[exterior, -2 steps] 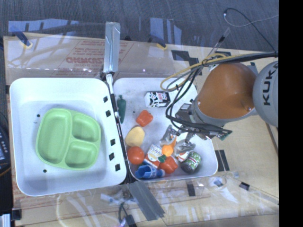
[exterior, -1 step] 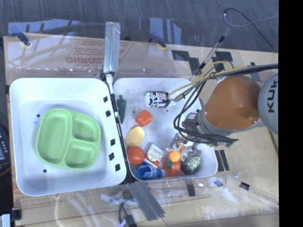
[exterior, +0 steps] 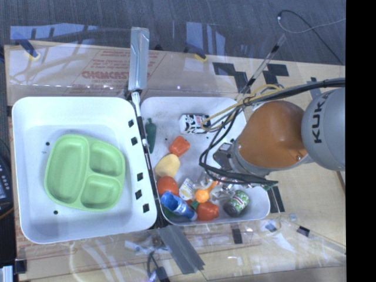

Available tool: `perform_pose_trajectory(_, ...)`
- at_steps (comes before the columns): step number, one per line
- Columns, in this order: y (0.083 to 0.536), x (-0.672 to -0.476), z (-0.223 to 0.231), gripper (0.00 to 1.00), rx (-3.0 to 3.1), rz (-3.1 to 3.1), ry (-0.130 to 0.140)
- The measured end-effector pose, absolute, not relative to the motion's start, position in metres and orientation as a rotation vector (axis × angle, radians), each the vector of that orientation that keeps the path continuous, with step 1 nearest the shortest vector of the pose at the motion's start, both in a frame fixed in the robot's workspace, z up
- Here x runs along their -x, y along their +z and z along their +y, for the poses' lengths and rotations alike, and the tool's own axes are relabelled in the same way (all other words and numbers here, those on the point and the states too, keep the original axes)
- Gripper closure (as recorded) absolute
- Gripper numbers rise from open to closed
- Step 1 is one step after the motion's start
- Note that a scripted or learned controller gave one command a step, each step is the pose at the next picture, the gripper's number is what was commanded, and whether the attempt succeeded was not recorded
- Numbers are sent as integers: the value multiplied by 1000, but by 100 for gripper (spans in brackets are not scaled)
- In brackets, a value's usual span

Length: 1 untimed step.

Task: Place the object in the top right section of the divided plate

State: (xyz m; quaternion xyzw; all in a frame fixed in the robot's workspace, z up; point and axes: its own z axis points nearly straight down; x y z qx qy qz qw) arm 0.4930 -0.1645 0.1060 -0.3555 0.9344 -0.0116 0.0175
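From my remote station, the arm [exterior: 276, 137] hangs over the right bin [exterior: 176, 107], its jaws hidden beneath the wrist (spread or pressed together, I cannot tell). Toy food lies heaped at six o'clock; the yellow piece [exterior: 168, 165] looks light, smooth, best pinched across its middle. The green divided plate [exterior: 86, 171] waits at nine o'clock.

Two white bins [exterior: 26, 216] are set side by side on the table [exterior: 311, 248]. Grey carpet [exterior: 176, 4] is seen beyond. Black cables [exterior: 267, 57] are strung above the right bin.
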Motion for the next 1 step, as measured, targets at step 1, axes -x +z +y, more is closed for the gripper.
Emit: perform_pose_trajectory(1, 102, -523, -206, 100, 1920, 2467, -18)
